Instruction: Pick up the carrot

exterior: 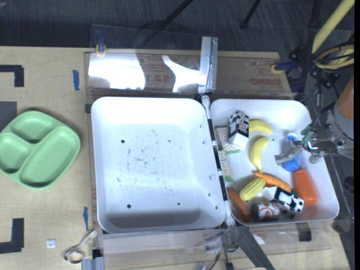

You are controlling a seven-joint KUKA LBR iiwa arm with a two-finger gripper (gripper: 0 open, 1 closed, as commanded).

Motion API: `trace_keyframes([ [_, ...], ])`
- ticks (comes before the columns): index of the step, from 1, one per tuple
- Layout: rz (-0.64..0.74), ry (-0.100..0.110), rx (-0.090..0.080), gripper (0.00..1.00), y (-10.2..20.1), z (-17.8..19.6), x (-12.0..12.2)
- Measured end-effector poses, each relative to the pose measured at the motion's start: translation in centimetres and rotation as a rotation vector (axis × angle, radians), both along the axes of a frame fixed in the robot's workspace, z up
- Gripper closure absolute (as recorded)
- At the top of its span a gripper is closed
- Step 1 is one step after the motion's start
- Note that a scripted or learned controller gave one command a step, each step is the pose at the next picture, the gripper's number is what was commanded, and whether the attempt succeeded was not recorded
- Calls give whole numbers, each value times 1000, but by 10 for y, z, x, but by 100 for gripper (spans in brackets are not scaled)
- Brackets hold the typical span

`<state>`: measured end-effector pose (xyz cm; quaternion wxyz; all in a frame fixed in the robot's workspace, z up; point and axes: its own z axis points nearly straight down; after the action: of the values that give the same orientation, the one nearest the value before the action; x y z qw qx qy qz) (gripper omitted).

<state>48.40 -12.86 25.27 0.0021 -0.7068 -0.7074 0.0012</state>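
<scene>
Hand (pixel 288 151) above carrot (pixel 271 179), beside banana (pixel 257 151)

Two white bins (pixel 149 108); two bananas (pixel 257 151); one carrot (pixel 271 179); one green plate (pixel 37 149).

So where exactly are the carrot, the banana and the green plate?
carrot (pixel 271 179): camera view, middle of its orange body.
banana (pixel 258 151): camera view, middle of its curve.
green plate (pixel 38 148): camera view, ridge between its compartments.

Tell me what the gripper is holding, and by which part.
Nothing visibly held: the gripper hangs over the right bin, apart from the carrot.
</scene>
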Motion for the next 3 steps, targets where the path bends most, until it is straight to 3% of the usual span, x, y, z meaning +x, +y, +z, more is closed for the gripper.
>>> trace_keyframes([
  [1, -28, 0, 1, 0, -6, -133, -6],
  [2, -41, -1, 0, 0, -54, -132, 36],
  [3, -132, 3, 1, 0, 10, -98, 12],
])
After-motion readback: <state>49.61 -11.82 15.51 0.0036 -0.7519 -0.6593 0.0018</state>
